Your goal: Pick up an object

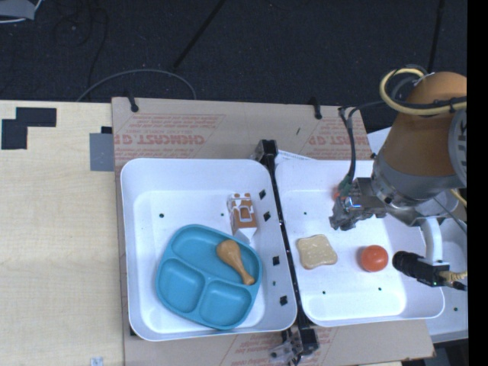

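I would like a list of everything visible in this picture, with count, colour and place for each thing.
bins: two, white, side by side on the bench
divided plate: one, blue, left bin
chicken drumstick: one, tan, on the plate
small toy block: one, white and orange, left bin, above the plate
bread slice: one, beige, right bin
tomato: one, red, right bin
arm: one, grey and orange, from the right
gripper: one, dark, over the right bin
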`<state>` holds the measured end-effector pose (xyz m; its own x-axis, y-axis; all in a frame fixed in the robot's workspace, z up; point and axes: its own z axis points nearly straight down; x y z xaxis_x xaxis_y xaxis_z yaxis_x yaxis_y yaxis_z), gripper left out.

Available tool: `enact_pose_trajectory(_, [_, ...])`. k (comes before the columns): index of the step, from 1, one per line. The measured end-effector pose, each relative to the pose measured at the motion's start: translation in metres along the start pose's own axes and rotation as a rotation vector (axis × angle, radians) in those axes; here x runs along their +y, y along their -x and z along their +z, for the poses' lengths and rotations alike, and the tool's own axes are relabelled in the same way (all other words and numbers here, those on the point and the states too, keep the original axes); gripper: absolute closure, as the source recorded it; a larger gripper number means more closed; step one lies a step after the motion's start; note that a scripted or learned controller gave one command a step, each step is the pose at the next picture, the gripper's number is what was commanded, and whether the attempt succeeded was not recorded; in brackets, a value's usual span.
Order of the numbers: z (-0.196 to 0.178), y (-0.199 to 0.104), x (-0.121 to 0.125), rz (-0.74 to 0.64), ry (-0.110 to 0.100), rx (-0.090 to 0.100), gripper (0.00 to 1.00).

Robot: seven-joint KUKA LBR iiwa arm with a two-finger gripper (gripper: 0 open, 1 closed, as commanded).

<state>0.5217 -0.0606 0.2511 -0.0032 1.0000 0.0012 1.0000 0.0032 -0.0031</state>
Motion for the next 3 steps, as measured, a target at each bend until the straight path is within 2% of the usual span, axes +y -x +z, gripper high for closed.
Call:
enact_pose_trajectory(1, [0.015, -0.045, 0.018, 0.000, 0.000, 0.000, 1.00])
enact_pose_trajectory(2, [0.008, -0.089, 0.042, -0.001, 0.002, 0.000, 1.00])
enact_pose_trajectory(3, [0.012, -0.146, 0.066, -0.001, 0.002, -0.001, 1.00])
